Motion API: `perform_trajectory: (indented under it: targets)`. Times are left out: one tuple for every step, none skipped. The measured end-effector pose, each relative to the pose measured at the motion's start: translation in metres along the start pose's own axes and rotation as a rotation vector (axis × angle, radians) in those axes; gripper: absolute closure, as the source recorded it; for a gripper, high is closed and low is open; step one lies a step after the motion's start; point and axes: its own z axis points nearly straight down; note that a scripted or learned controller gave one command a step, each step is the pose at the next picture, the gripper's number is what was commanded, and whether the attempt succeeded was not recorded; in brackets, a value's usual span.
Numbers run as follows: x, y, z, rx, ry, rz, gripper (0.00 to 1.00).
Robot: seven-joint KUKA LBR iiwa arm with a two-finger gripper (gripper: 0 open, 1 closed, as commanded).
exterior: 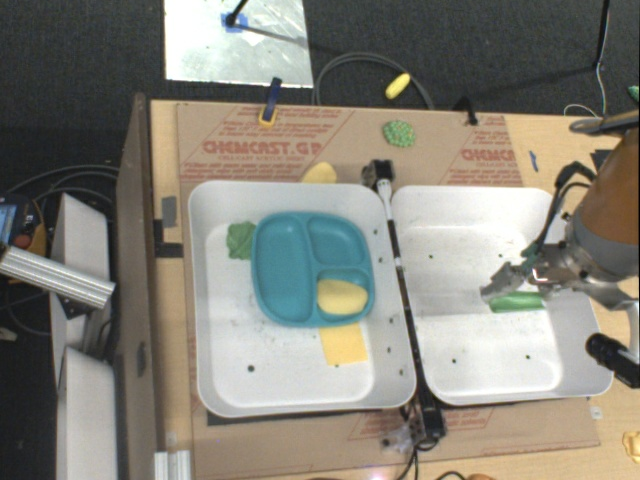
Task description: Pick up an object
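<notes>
Gripper [510, 286] sits in the right bin [480, 373], low over a green stick [520, 302] at three o'clock; whether it is open or closed, I cannot tell. Stick looks light, stiff, smooth; best pinched across its middle.

Bright even light, soft shadows, slight blur w/ grain

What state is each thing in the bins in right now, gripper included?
Gripper: low over the right bin, at the green object; finger state unclear.
Green object: lying flat on the right bin floor, under the gripper.
Teal plate: flat in the left bin, right way up.
Yellow lump: sitting in the plate's lower right compartment.
Yellow square: flat on the bin floor, partly under the plate's edge.
Green leaf: beside the plate's left edge.
</notes>
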Motion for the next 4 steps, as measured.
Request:
perform_trajectory:
  targets:
    - [-0.049, 0.018, 0.102, 0.008, 0.0, 0.005, 0.0]
    - [-0.033, 0.018, 0.058, -0.003, -0.001, -0.002, 0.0]
    - [-0.056, 0.023, 0.134, 0.003, 0.0, 0.002, 0.0]
    - [-0.055, 0.025, 0.12, -0.003, -0.001, 0.0, 1.0]
